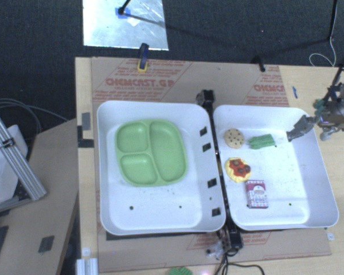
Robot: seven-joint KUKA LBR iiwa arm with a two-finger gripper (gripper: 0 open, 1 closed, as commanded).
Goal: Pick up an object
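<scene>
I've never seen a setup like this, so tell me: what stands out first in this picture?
The pale green divided plastic plate draws the eye, alone in the left white bin. In the right white bin lie a round cookie, a green oblong piece, a yellow-and-red toy pizza and a small red carton. The end effector hangs over that bin's far right corner.

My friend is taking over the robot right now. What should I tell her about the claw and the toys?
Claw: at the upper right of the right bin, just right of the green toy, holding nothing; I can't tell if it's open.
Right bin: cookie, green toy, pizza slice, small red box.
Left bin: green divided plate.
Done: nothing picked up yet.
Left: grab one toy; the green one looks nearest.
</scene>
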